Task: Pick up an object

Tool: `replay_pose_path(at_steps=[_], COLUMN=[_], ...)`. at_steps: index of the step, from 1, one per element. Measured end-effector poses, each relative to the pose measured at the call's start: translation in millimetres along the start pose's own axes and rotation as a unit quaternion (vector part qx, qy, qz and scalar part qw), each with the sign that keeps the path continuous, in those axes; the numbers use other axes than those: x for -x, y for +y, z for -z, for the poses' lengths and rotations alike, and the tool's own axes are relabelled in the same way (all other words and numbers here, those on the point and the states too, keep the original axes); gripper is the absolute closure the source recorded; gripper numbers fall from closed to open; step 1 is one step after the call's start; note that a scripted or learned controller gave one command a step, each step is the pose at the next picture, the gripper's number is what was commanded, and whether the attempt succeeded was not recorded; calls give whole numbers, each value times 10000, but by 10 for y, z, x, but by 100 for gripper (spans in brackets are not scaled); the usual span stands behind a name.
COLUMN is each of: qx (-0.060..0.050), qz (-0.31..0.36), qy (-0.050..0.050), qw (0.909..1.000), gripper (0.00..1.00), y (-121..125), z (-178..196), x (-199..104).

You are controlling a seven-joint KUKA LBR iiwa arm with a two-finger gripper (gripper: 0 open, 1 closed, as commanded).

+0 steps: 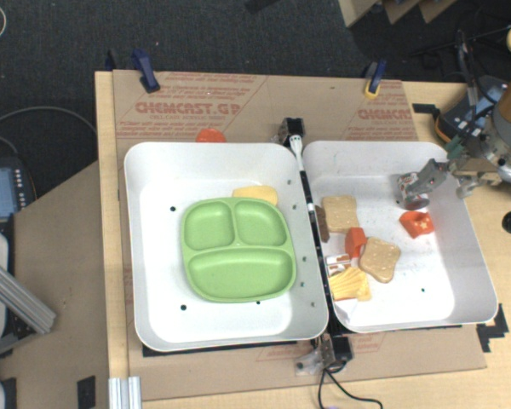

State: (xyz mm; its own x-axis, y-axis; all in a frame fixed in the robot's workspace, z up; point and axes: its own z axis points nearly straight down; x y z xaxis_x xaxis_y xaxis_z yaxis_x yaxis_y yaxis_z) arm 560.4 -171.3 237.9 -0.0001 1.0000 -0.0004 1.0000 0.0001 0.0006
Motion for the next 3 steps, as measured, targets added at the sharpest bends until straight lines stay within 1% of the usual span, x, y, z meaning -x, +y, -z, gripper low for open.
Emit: replay_pose_path(at_steps=[1, 2, 3], qx=[-16, 5, -1], qz=[15, 8, 31], qy=[1, -6, 13], qw=[10000, 10000, 10000], gripper=[0, 0, 0], y=[534, 952, 1072], z=[-895, -1573, -1528], x=[85, 244, -370])
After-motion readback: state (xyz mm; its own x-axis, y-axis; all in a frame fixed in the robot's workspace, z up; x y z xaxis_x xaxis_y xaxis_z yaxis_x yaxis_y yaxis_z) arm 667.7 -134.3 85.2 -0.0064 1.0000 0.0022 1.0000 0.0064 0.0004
